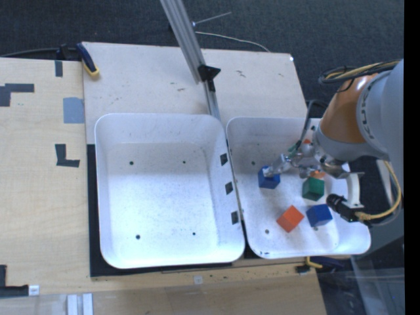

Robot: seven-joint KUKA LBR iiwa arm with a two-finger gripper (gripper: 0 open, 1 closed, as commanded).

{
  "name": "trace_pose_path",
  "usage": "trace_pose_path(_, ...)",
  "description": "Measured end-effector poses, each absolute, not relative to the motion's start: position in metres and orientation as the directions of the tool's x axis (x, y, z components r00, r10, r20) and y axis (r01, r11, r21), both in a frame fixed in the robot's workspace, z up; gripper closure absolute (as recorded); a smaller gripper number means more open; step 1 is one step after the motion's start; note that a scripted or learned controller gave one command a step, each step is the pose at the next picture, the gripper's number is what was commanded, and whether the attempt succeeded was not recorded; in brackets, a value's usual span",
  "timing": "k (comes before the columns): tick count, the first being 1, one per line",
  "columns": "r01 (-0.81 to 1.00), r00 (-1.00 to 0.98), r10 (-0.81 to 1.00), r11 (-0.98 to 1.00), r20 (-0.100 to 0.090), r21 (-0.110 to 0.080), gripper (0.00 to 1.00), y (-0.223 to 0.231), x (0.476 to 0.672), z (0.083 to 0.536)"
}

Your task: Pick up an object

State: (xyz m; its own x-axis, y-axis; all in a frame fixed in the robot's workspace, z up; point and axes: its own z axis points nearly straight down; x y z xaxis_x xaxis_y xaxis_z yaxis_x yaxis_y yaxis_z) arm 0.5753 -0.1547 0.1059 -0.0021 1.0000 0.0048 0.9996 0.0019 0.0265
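A grey robot arm (367, 120) with an orange band reaches from the right into the right-hand white bin (252, 136), its gripper (283, 168) low over the bin floor just above a small blue block (268, 178) near the bin's middle. The metal tip seems to touch or nearly touch the block's upper edge, but whether the jaws are spread or closed cannot be told from this angle, and nothing is clearly seen between them.

Three other blocks lie in the same bin: a green block (314, 188) just right of the gripper, partly under the wrist, a second blue block (319, 215) below it, and an orange block (289, 218) beside that one, toward the bin's near edge. The left bin (105, 176) sits alongside on the bench (39, 176), touching the right one along a shared rim.

The step in hand looks like the approach and descent onto the first blue block, with the grasp itself not yet confirmed. The next move would call for the jaws to straddle the block squarely, close on its opposite faces and lift straight up, clear of the green block close by. A glancing contact could simply nudge the block away across the smooth floor.
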Motion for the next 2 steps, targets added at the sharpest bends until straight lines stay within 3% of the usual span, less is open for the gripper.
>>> trace_pose_path(1, 0.997, 0.007, 0.999, -0.003, 0.049, -0.082, 0.0, -0.204, 0.665, 0.102)
trace_pose_path(2, 1.0, -0.001, 1.0, 0.001, 0.0, 0.002, 0.0, -0.198, 0.642, 0.15)
